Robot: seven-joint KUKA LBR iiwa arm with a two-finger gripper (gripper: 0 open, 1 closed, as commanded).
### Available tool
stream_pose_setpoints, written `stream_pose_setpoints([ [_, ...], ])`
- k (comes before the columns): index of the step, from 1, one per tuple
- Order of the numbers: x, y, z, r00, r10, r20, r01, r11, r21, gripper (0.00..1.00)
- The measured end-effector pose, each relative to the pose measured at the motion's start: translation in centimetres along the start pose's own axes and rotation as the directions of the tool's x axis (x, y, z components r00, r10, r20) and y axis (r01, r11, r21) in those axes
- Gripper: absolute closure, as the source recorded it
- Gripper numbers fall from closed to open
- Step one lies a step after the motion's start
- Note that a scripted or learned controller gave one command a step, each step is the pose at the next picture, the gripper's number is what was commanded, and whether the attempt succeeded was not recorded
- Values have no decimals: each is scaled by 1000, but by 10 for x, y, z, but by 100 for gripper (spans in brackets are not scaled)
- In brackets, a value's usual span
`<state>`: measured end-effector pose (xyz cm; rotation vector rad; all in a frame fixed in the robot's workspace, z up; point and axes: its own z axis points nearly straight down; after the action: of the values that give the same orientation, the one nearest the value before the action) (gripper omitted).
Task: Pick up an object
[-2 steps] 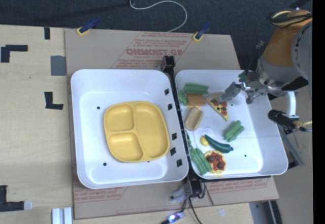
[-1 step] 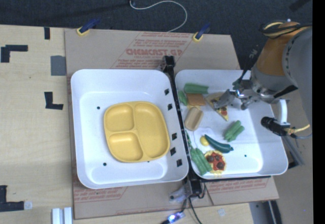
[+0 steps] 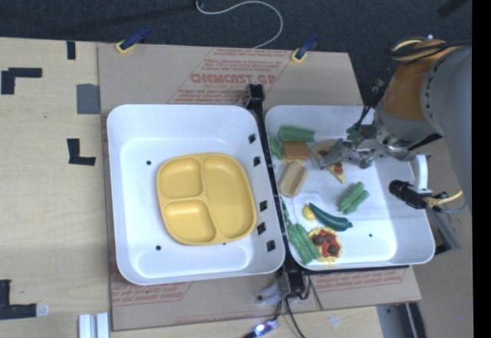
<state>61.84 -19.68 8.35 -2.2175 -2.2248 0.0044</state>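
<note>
My gripper (image 3: 335,155) hangs low over the upper middle of the right bin (image 3: 383,252), reaching in from the right. Just below its tip lies a small red and yellow pizza slice (image 3: 337,171). To its left sit a brown bun-like piece (image 3: 296,150) and a light green vegetable (image 3: 295,133). A tan bread piece (image 3: 292,178) lies further down by the bin's left wall. A green pickle (image 3: 352,197), a dark green cucumber (image 3: 331,218) and a red-topped toy food piece (image 3: 326,243) lie in the lower half. Nothing visibly hangs from the gripper.
The left bin (image 3: 130,145) holds a yellow divided plate (image 3: 205,198). A black clip divider (image 3: 255,99) runs between the two bins. The grey arm with its orange band (image 3: 406,87) covers the right bin's upper right corner. A thin cable (image 3: 238,11) lies behind the bench.
</note>
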Motion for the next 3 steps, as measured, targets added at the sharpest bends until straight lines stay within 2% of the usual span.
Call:
stream_pose_setpoints([
  [1, 0, 1, -13, 1000, -1, 1, 1, 1000, -4, 100],
  [2, 5, 1, -58, 1000, 1, -2, -1, 1000, -5, 100],
  [3, -2, -1, -117, 1000, 3, 0, -3, 1000, -7, 100],
])
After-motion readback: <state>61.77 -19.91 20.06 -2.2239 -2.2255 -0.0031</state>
